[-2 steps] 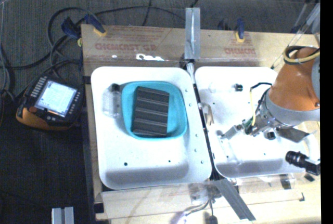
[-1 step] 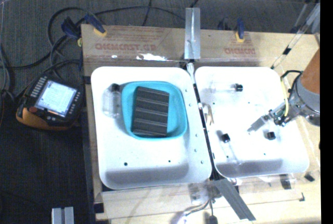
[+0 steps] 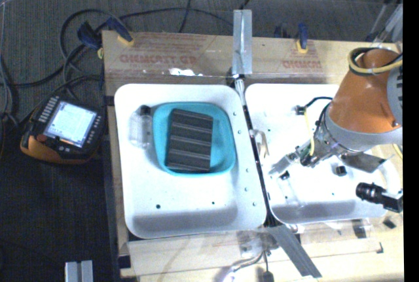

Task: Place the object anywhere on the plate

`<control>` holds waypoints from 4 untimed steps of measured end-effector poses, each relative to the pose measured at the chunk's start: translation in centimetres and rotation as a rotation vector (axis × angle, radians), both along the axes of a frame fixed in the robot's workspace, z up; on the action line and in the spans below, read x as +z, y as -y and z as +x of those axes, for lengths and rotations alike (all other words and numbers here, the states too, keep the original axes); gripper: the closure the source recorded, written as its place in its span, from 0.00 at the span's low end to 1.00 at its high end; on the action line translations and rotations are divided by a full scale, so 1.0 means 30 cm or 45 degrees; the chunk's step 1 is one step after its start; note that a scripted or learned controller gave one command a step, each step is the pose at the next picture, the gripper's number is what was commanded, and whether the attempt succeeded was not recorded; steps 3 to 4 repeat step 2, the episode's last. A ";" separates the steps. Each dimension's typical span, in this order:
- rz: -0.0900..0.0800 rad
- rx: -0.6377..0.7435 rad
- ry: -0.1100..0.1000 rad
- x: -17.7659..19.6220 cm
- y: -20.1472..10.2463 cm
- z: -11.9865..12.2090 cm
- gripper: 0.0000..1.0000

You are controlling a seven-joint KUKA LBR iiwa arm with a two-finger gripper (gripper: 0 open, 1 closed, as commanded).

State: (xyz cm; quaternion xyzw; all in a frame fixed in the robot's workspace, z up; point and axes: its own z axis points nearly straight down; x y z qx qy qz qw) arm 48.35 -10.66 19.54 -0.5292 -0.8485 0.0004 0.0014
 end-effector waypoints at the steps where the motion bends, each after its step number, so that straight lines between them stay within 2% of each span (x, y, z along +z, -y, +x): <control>1: -0.006 -0.176 0.004 0.212 0.221 0.001 0.00; 4: -0.006 -0.177 0.003 0.212 0.221 0.001 0.00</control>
